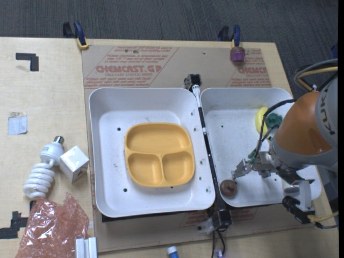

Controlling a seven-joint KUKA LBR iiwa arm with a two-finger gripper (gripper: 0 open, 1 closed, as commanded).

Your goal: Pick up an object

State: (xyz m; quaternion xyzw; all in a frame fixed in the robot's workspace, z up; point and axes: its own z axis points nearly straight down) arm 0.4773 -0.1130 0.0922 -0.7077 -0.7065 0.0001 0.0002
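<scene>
Two shallow white bins sit side by side on the worktop: the left white bin (107, 144) carries a yellow three-compartment plastic tray (159, 153), and the right white bin (226, 109) holds the likelier targets. The pincer (243, 169) hangs low over the near part of the right bin, its metal tips pointing left from the grey-and-orange arm (303, 130); whether its fingers are spread or closed cannot be made out, and nothing is visibly held between them. The closest object is a small brown rounded piece (229, 187), lying just to the near-left of the pincer, against the bin's near wall; it looks compact, with no clear long axis. A yellow curved object (261, 119) with a green item (274, 120) beside it lies farther off, toward the far right of the same bin, partly hidden by the arm. Going for the brown piece would likely need a short shift left and toward the near rim, where the wall could crowd one finger.
</scene>
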